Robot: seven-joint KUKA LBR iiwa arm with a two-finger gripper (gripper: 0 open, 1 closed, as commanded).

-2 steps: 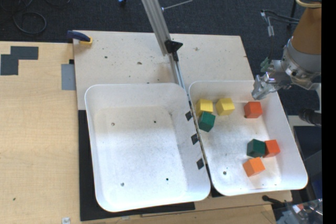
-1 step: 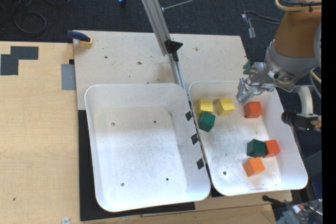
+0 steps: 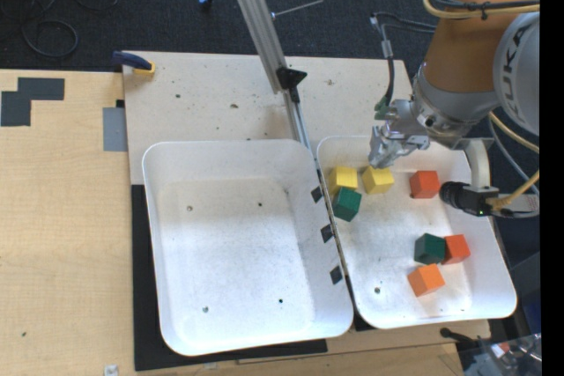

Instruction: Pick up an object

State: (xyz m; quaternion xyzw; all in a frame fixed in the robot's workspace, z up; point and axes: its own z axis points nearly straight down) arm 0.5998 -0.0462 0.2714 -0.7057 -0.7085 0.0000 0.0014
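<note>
Yellow block point(image 3: 378, 180), small, rigid, probably light, is sitting under my hand point(image 3: 385, 152); I am aiming for its flat opposite sides. I cannot tell the hand's state.

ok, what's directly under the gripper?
The gripper hangs over the right bin, just above a yellow block. Another yellow block and a green block sit beside it. The gripper hides the bin floor behind it.

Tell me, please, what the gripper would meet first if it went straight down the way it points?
Probably the yellow block right under the gripper, though depth from one slanted view is uncertain.
</note>
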